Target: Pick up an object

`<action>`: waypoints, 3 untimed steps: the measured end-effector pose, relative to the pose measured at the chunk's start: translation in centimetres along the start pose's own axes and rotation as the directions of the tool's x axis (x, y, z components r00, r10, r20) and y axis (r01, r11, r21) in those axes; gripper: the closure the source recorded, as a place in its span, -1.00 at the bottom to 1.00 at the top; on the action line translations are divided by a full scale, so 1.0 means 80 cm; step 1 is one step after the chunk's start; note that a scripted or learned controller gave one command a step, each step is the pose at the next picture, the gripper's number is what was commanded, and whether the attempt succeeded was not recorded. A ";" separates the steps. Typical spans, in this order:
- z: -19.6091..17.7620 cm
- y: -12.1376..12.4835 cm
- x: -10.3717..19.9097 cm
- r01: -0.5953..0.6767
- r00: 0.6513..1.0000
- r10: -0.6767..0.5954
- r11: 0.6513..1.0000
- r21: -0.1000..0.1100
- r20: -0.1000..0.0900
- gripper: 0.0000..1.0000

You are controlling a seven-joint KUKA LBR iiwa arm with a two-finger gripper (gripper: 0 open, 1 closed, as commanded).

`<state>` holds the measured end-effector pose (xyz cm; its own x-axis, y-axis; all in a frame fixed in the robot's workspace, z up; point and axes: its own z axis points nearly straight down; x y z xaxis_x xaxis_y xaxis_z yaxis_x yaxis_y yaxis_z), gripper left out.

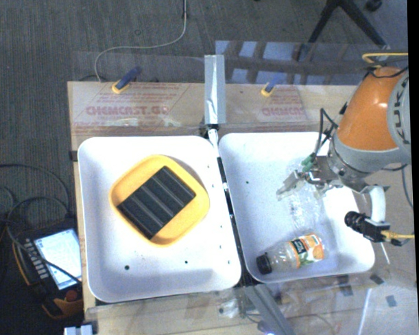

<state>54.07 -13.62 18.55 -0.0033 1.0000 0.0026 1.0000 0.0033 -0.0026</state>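
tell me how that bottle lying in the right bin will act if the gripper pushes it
The plastic bottle lies on its side, so it will probably roll. It looks mostly empty and clear, so likely light, and its smooth round wall may slip between fingers.

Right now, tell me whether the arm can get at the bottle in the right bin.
Probably yes: the bottle lies alone near the right bin's front wall, nothing over it, the gripper above the same bin.

Slatted tray [160, 199] in left bin [103, 270], bottle [293, 254] lying at right bin's [254, 162] near edge
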 end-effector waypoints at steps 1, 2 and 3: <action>0.114 -0.032 -0.041 0.020 1.000 -0.020 1.000 -0.002 0.002 -1.00; 0.118 0.021 -0.038 -0.171 0.985 0.171 0.985 -0.013 0.003 -1.00; 0.117 -0.002 -0.036 -0.033 0.999 0.033 0.999 -0.022 0.009 -1.00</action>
<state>53.89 -16.50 9.19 0.0297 0.9995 -0.0064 0.9994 -0.0295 0.0195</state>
